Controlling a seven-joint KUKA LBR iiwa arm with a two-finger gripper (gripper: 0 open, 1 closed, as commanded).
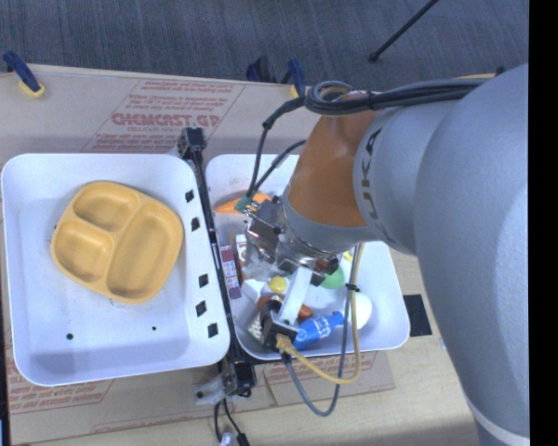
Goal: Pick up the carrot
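Note:
The carrot [230,206] shows as a small orange piece at the back left of the right bin [388,277], partly hidden by the arm. My gripper [259,242] is low inside that bin, just in front and to the right of the carrot, under the orange-banded wrist. The wrist covers most of the bin's contents.
A yellow divided plate [118,241] lies in the left bin [37,342]. In the right bin, a blue bottle [322,325] lies near the front edge, a green item [332,278] sits by the wrist, and a dark red packet [229,266] lies along the left wall.

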